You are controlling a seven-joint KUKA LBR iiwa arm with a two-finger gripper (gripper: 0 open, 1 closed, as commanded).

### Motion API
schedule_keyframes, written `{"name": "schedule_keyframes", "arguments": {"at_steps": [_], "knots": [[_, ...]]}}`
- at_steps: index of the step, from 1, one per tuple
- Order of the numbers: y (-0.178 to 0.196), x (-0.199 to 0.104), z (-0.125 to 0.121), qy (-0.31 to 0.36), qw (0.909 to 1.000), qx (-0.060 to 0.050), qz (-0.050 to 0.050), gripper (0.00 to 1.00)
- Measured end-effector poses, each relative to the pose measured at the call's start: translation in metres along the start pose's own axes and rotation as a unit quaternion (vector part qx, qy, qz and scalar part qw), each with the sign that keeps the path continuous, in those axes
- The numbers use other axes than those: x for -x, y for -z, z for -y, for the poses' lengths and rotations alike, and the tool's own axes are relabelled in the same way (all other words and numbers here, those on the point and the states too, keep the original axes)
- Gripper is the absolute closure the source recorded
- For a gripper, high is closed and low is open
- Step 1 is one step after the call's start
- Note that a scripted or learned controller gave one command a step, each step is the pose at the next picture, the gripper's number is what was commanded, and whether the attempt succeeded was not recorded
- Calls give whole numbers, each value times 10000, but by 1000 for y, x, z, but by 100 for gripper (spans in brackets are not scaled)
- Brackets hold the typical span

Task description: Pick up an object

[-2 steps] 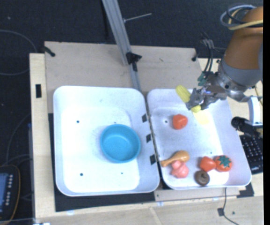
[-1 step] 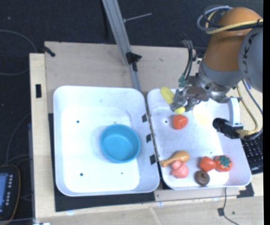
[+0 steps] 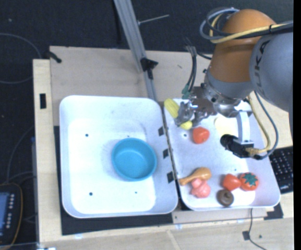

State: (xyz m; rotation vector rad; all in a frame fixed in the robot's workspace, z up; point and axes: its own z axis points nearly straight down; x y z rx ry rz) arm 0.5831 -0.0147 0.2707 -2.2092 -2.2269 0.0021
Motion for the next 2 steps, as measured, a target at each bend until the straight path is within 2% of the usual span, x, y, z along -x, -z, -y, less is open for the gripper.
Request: {"name": "schedule_keyframes", "arguments": {"at_steps": [1,2], "knots": [[-19,-51,6,-4,10000,-2,11,100],[-14,-101,21,7,10000,-24,-4,100]]}}
